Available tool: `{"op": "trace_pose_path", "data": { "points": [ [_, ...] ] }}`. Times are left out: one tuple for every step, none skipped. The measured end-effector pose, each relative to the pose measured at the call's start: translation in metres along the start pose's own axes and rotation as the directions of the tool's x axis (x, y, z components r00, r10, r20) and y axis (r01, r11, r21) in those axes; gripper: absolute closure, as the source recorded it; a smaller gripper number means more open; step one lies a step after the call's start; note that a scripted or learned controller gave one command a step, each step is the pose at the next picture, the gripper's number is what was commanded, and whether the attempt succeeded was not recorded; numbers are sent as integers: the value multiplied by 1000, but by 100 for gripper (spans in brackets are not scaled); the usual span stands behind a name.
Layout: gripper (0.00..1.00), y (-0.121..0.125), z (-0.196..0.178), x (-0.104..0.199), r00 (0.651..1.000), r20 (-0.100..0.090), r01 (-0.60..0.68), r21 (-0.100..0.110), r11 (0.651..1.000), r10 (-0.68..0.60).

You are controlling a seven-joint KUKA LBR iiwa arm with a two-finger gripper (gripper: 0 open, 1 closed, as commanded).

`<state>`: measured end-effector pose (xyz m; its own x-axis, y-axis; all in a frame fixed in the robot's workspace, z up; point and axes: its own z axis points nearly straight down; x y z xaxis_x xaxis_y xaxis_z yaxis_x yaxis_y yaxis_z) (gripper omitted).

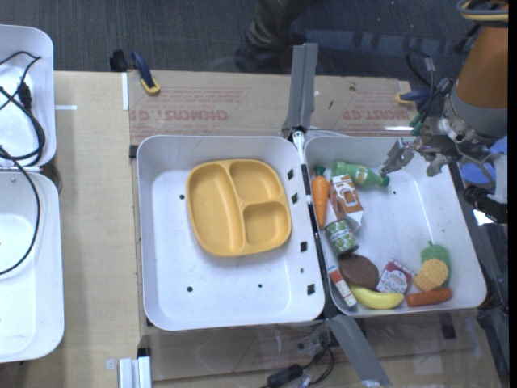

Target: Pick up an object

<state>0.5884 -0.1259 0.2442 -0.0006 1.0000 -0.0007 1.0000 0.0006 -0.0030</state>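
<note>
The gripper (415, 155) is hovering at the right bin's (467, 217) two o'clock corner, its fingers (393, 159) spreading apart and gripping nothing. A green bottle (360, 174) is lying just beside them at nine o'clock, near the carrot (320, 199).

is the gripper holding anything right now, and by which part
Nothing is held. The gripper hangs open above the right bin, with no object between its fingers; the green bottle lies apart in the bin to its left.
</note>
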Motion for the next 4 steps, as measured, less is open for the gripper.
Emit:
{"op": "trace_pose_path", "data": {
  "points": [
    [0, 36, 126, 22, 990, 3, 141, -13, 990, -141],
    [0, 71, 137, 22, 997, 2, 81, -3, 997, -81],
    [100, 77, 123, 22, 996, 10, 85, -27, 996, -85],
    [0, 77, 124, 22, 996, 10, 85, -25, 996, -85]
  ]
}}
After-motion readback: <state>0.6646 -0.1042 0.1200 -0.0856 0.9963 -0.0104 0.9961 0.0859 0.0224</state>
